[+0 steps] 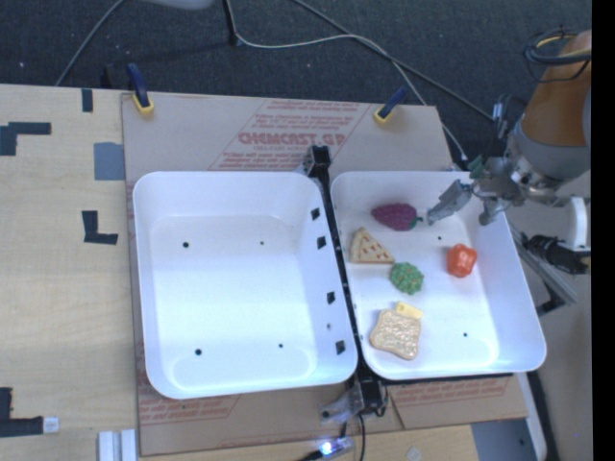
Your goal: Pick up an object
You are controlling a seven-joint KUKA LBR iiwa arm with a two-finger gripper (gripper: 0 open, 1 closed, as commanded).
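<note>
Cracker: nearest my camera, flat on the right bin's floor toward its front edge, a small yellow piece touching its top edge
Left bin: bare white floor, nothing for me to aim at
Wedge: tan triangle hard by the divider; I'd expect a finger to strike the wall there
Green piece: knobbly, mid-bin; might roll out of a pinch
Purple piece: closest target, just left of the fingers and apart from them
Gripper: fingers spread apart, nothing between them, over the right bin's back-right corner
Red piece: below the gripper, near the right wall; rounded, so I judge it could squirt sideways or I clip the rim
</note>
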